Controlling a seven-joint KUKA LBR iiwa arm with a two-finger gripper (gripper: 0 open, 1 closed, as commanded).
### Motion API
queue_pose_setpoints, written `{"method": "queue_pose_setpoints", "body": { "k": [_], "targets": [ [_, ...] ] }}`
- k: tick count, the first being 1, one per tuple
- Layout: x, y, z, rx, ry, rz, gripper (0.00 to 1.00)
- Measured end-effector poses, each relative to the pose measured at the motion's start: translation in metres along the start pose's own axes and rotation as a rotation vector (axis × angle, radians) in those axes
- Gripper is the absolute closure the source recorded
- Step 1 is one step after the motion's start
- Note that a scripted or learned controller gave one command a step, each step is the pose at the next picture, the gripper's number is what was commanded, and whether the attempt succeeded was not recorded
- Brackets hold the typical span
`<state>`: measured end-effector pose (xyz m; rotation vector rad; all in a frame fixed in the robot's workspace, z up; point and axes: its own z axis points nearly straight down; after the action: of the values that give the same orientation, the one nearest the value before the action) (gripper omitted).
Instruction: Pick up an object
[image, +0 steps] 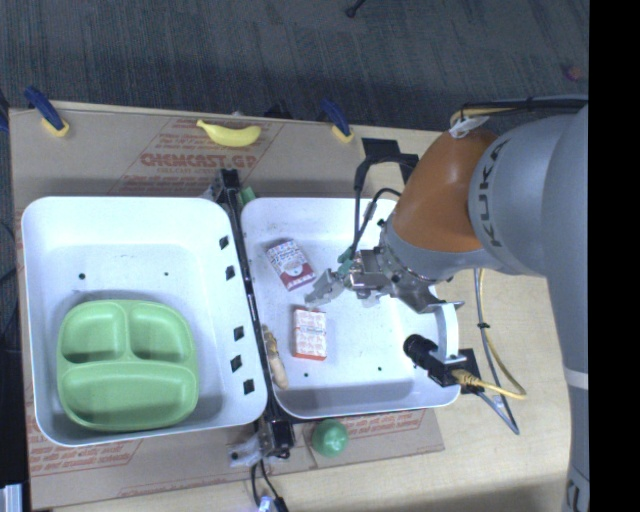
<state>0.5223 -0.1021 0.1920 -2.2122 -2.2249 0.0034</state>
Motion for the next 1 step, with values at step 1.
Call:
{"method": "queue_pose_setpoints", "body": {
  "k": [1],
  "targets": [
    [-0.0188,0.0237,0.0769,0.001,-0.001,-0.001,0.00]
  ]
}}
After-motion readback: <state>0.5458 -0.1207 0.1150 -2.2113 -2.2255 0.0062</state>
